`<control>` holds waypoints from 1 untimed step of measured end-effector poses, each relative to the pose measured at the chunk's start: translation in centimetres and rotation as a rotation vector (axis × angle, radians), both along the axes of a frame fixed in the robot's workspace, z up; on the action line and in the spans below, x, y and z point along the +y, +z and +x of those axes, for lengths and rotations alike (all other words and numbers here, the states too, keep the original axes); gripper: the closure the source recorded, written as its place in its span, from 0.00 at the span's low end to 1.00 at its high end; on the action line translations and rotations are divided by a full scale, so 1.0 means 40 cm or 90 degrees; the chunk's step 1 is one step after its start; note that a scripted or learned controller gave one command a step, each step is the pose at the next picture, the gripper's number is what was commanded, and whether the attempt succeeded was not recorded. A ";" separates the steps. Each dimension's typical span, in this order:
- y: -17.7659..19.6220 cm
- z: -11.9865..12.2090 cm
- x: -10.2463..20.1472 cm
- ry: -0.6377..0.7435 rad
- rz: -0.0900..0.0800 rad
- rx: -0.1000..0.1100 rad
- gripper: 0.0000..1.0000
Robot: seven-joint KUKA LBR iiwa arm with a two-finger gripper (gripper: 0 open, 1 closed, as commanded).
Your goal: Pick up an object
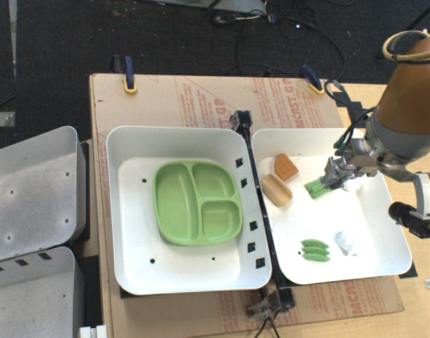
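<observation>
A cardboard-topped worktop [180,104] carries two white bins. In the right bin [384,259], upper centre, a flat green block [316,187] lies slanted, long axis lower-left to upper-right, its upper end clenched between the jaws of the gripper [335,177]. Bread-like pieces [277,189] lie left; pea pods [314,251] below.

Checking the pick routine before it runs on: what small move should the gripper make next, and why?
Probably lift slightly and check the hold: the gripper sits low in the right bin at the green block, but whether it grips the block is unclear.
</observation>
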State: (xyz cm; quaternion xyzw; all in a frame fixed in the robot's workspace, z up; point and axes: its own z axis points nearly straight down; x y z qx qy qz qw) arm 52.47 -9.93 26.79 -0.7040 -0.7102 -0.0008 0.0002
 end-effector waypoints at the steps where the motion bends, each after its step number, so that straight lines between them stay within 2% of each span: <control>1: -0.042 0.006 0.129 -0.001 0.000 0.001 1.00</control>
